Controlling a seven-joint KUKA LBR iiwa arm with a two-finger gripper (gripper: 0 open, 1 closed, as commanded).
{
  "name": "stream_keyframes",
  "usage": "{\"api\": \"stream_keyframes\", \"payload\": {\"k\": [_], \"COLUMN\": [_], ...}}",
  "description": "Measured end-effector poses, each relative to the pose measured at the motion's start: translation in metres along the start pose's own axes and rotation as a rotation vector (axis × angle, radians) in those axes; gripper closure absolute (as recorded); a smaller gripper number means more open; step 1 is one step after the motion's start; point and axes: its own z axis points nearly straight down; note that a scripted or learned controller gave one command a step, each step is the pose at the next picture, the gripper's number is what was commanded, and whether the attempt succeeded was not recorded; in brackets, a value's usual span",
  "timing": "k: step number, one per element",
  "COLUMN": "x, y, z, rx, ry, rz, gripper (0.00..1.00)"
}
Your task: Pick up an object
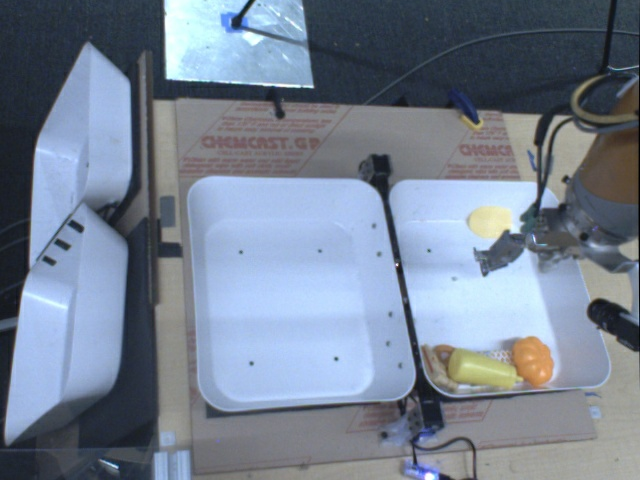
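Note:
My gripper [497, 256] hangs over the middle of the right bin [440, 298], reaching in from the right. Nothing shows in its grasp. A pale yellow flat round piece [489, 221] lies just beyond it, toward the bin's back wall. Along the front wall lie a yellow bottle-shaped object [482, 368] on its side, an orange pumpkin-like object [534, 360] to its right, and a small tan item [437, 356] at its left end. The gripper is well apart from those front objects.
The left bin [290, 298] sits beside the right one, with a black divider strip [400, 288] between them. The grey and orange arm [605, 198] fills the right edge. White housings [75, 238] stand at far left, a metal sheet [238, 28] behind.

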Motion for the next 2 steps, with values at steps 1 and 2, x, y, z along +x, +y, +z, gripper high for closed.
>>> {"api": "stream_keyframes", "payload": {"k": [1, 2], "x": [0.000, 0.000], "y": [0.001, 0.000], "z": [-0.003, 0.039], "rx": [-0.006, -0.003], "ry": [0.000, 0.000], "rz": [-0.001, 0.000], "gripper": [0.00, 0.00]}}
